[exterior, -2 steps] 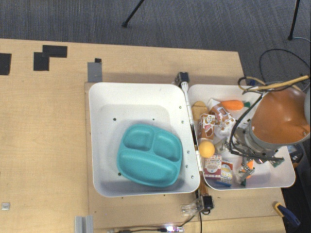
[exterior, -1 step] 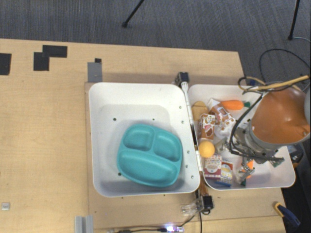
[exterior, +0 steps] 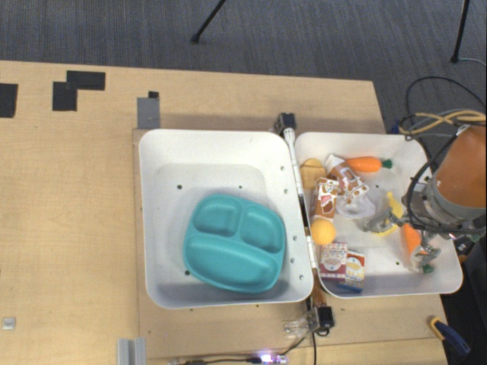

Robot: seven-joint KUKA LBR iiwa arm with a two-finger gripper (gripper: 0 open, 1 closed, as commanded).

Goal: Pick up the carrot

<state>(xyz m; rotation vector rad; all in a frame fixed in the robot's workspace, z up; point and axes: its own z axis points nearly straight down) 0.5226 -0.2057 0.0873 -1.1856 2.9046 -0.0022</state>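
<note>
Down by your right bin's (exterior: 445,280) front edge, the gripper (exterior: 421,251) sits right over a carrot (exterior: 411,237); can't tell the grip. Another carrot (exterior: 364,164) lies at the back.

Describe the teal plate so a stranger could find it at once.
Look in the left white bin, the one away from the arm. The teal plate lies flat at its middle; it is divided into three compartments and is the sole item there, unlike the cluttered right bin.
</note>
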